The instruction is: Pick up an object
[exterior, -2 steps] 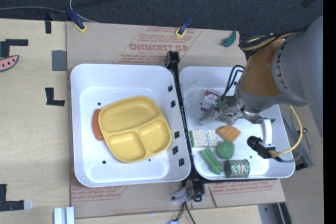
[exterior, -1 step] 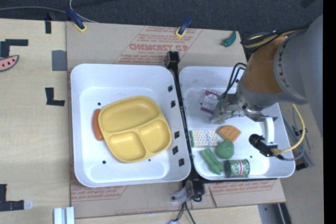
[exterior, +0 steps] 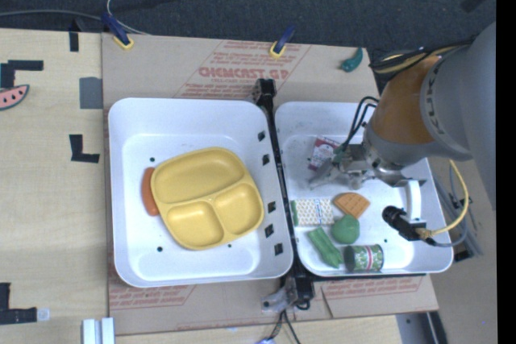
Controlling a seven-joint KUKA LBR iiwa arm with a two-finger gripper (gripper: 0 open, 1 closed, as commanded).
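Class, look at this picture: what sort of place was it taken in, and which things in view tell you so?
Most likely a robotics lab bench set up for grasping trials: a robot arm reaches over two white bins, toy food items such as a green ball lie inside, and cardboard is clamped underneath.

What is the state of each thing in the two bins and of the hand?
Yellow tray: flat, upright, in the left bin, nothing in its compartments.
Orange thing: partly hidden under the tray's left edge.
Can: lying on its side, right bin.
Green ball: resting beside the can.
Green packet: lying flat.
Orange piece: lying flat.
Hand: low in the right bin, at a small wrapped item; grip unclear.
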